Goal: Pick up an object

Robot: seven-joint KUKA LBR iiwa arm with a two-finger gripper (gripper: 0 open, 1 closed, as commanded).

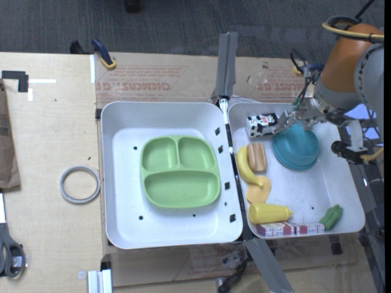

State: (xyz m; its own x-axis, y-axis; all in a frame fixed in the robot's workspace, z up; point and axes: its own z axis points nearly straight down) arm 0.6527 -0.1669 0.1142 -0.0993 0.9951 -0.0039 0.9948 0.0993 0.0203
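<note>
My gripper [292, 121] hangs at the back of the right bin [342, 185], over the far rim of an upturned blue bowl [297, 149]. Just to its left lies a black-and-white cow-patterned item [261, 124]. A hot dog [258, 156] and a banana [244, 166] lie left of the bowl. Nearer the front are a pale yellow piece [260, 191], a yellow bottle [269, 212], a pink-and-white box [289, 229] and a green item [332, 217]. Nothing shows in the gripper's grasp.
The left bin [116, 176] holds a green divided plate [180, 171]. A grey ring [80, 184] lies on the bench to the left. A grey divider post [226, 66] stands behind the bins. The arm's orange band [342, 63] is at the far right.
</note>
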